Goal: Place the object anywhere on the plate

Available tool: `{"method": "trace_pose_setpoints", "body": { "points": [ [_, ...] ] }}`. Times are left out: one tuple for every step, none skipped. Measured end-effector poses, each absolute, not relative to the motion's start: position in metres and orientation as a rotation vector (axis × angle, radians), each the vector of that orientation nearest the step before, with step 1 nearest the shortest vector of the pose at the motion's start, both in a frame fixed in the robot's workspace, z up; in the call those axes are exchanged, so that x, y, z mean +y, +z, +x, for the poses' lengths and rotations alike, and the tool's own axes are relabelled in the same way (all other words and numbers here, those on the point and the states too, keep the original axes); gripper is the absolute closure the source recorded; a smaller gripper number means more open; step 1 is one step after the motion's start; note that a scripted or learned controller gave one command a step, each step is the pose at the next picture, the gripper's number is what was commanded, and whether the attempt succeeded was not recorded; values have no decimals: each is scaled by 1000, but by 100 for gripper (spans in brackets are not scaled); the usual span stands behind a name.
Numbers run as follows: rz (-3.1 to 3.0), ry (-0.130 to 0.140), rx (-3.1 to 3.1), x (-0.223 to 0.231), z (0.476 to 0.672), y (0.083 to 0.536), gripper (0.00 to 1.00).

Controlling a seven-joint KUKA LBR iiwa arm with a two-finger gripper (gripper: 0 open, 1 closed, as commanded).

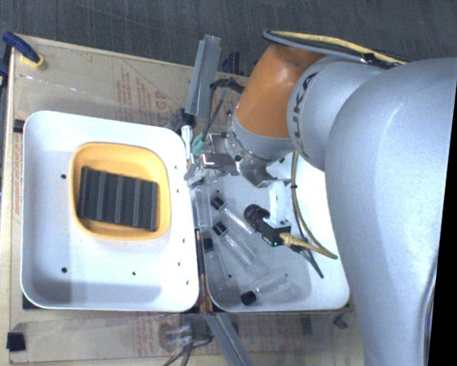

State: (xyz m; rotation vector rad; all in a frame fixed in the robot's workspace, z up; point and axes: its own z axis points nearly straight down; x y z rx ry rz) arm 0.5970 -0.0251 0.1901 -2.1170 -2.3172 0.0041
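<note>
1. Right bin (327, 290), 6 o'clock to centre: clear tubes (270, 286) with black caps lie loose and crossed. The task's thing is judged to be one of these, though which one cannot be told. None is on the plate.
2. Left bin (40, 272): yellow plate (122, 156) sits at centre, carrying a dark ridged insert (119, 199). The plate is well apart from the tubes.
3. End effector (208, 161) is at the 11 o'clock corner of the right bin, near the wall between the bins. Its opening cannot be told, and no tube is seen in it. Judged to be set low for a pick in that corner.
4. Arm (378, 153) covers the right bin from 12 to 3 o'clock and hides what lies under it.
5. In the way: the adjoining bin walls must be cleared on any carry toward 9 o'clock.
6. Table (101, 83), far 10 o'clock corner: blue clamp (22, 47), clear of the path.
</note>
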Motion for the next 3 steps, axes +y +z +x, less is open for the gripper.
{"method": "trace_pose_setpoints", "body": {
  "points": [
    [-1761, 1, -2601, -2, 606, 191, 100],
    [-1639, 1, -2679, 25, 602, 232, 100],
    [-1640, 1, -2679, 25, 602, 232, 0]
  ]
}}
